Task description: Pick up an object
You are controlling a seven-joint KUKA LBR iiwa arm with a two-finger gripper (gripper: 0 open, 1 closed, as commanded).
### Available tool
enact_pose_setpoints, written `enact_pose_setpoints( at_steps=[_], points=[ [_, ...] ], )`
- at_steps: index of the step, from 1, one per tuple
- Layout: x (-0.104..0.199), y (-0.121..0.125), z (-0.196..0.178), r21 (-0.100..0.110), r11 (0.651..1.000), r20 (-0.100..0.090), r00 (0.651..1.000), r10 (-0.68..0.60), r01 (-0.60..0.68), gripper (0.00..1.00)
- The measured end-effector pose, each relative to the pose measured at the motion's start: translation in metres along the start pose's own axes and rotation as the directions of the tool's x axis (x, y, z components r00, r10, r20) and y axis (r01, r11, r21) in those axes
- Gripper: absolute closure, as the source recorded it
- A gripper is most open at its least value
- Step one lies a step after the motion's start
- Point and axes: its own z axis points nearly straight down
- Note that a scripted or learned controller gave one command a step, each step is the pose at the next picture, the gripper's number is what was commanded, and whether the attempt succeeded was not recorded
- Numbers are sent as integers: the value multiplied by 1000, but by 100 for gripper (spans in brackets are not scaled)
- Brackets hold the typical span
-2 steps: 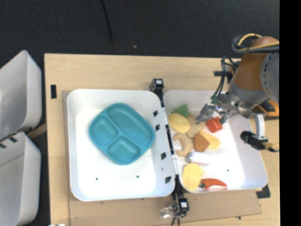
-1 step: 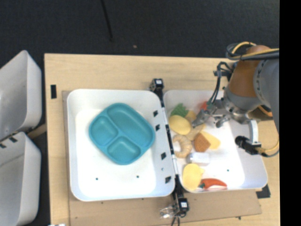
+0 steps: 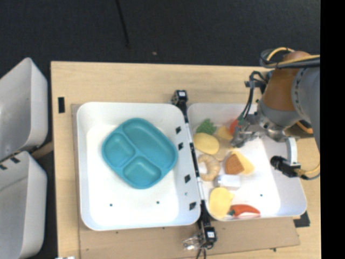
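A: Start at the left. What lies where, taking the left bin (image 3: 91, 209) as the mark?

B: Inside it sits a blue tray (image 3: 139, 152) with three hollows. Just right of that bin stands the right bin (image 3: 280, 196), and the loose things are all there: a green piece (image 3: 205, 127) at the back, a yellow lump (image 3: 206, 143) in front of it, a pale ring (image 3: 209, 167), an orange wedge (image 3: 237, 164), a small white block (image 3: 230, 182), a yellow round (image 3: 220, 200) and a red piece (image 3: 245, 210) at the near edge. A bit of red (image 3: 233, 127) also shows at the back, half hidden.

A: And the tool?

B: The tool (image 3: 239, 137) is low over the back of the right bin, right of the yellow lump and behind the orange wedge. Whether it is spread or pressed together I cannot tell; the tips are dark and small here.

A: So how far along is the pick?

B: Early, I judge. Nothing shows between the tips, and every item lies on the bin floor. The grasp and the lift are both left to do. The nearest candidates look to be the half-hidden red bit and the wedge.

A: The surroundings?

B: Both bins rest on a pale wooden counter (image 3: 118, 80). Left of it are white panels (image 3: 19, 107); behind it, dark floor (image 3: 161, 20).
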Motion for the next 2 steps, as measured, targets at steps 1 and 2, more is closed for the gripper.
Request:
enact_pose_setpoints(
  at_steps=[1, 2],
  points=[
    [-1, 2, -39, -8, 1000, 0, 1000, -2, 2, 100],
    [3, 9, -96, -10, 1000, 2, 1000, -7, 7, 100]
  ],
)
